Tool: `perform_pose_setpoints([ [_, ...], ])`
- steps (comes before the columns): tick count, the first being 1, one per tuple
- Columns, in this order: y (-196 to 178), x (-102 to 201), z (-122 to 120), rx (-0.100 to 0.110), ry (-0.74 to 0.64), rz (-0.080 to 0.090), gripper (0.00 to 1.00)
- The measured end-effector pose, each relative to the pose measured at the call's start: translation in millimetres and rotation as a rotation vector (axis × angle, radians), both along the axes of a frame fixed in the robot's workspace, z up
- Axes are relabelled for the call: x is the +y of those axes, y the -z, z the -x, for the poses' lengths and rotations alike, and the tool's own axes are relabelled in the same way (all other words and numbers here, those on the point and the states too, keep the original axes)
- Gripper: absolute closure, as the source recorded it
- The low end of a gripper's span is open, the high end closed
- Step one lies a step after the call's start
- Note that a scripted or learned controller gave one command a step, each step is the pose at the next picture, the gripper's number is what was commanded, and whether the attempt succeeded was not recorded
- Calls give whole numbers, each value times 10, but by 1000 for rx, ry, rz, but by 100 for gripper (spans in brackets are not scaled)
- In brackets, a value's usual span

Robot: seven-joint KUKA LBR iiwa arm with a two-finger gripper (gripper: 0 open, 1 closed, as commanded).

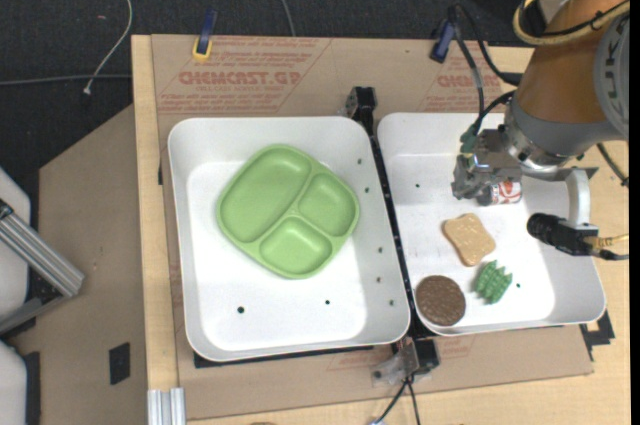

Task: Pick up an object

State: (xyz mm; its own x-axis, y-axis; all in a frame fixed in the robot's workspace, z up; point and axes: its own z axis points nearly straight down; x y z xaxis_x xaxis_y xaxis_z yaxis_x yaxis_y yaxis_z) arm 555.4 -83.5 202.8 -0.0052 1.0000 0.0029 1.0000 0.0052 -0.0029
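Observation:
In the right bin (420, 173) lie a tan slice of bread (468, 238), a brown round cookie-like disc (440, 300) and a green spiky toy (492, 281). A red and white can (506, 192) lies against the gripper's side, partly hidden by it. My gripper (470, 181) hangs low over the upper part of the right bin, just above the bread slice. Whether anything sits between its fingers cannot be made out. The left bin (190, 213) holds a green divided plate (288, 210).
A black divider (385, 203) runs between the two bins. Both bins rest on a cardboard sheet (250, 63) held by blue clips (206, 29). Bare bin floor lies left of the bread slice.

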Motion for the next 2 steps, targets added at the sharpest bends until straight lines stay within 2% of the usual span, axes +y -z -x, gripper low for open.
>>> perform_pose_setpoints([
  [1,-15,481,169,1,0,0,100],
  [2,-184,1054,242,-5,-2,0,100],
])
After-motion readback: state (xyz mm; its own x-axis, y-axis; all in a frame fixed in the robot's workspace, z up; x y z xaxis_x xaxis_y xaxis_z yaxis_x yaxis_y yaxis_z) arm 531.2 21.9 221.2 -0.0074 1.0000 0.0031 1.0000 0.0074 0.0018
